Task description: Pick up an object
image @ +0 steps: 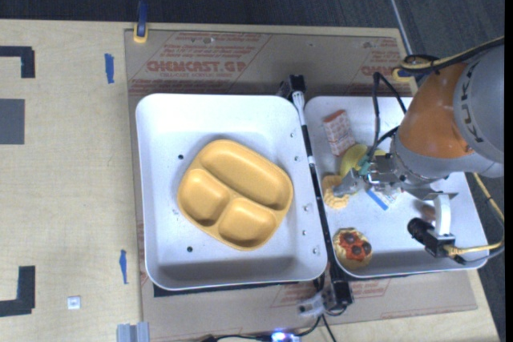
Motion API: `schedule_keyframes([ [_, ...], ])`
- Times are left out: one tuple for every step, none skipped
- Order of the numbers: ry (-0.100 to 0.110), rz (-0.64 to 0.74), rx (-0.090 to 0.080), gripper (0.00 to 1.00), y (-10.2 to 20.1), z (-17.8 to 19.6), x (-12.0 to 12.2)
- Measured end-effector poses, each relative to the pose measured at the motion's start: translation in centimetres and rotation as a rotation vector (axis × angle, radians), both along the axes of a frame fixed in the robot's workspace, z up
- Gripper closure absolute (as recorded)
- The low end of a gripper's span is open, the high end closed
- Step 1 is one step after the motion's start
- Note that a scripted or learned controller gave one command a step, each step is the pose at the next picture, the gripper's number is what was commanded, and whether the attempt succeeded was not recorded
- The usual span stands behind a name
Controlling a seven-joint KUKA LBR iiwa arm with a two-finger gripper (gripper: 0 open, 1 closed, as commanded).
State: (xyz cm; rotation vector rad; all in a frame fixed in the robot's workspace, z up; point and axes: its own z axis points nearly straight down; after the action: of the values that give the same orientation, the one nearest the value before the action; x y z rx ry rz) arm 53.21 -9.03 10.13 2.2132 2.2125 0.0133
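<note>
Pale wooden bench [64,196] carries a brown cardboard sheet [240,60], and on it sit two shallow white bins side by side. The left bin [152,172] holds a large yellow plate [234,192] with three compartments, lying tilted across the bin's middle.

The right bin [473,232] holds the small things. A little orange-and-white carton [337,129] lies toward its far left corner. Just below it is a bright yellow piece [353,158], curved and smooth, perhaps a toy banana, though the wrist partly covers it. A duller, pale yellow lump [336,200] rests close to the bin's left wall, just beside the gripper's tip. Near the front left corner, well apart from the others, lies a round toy [353,246], tan at the rim with red and dark spots on top, rather like a small pizza.

The arm [481,132] reaches in from the right, its orange band [433,120] over the back of the right bin and the wrist slanting down and leftward. The gripper [350,185] sits low between the bright yellow piece and the pale yellow lump. Whether it is released or clenched cannot be told from this angle, and nothing can be seen held in it.
</note>
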Motion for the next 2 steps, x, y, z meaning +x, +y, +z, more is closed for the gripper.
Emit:
schedule_keyframes([
  [-0.018, 0.001, -0.003, 0.0, -0.6, -0.7, -2.2],
  [0.008, 0.001, 0.002, 0.0, -0.1, -1.5, -5.0],
])
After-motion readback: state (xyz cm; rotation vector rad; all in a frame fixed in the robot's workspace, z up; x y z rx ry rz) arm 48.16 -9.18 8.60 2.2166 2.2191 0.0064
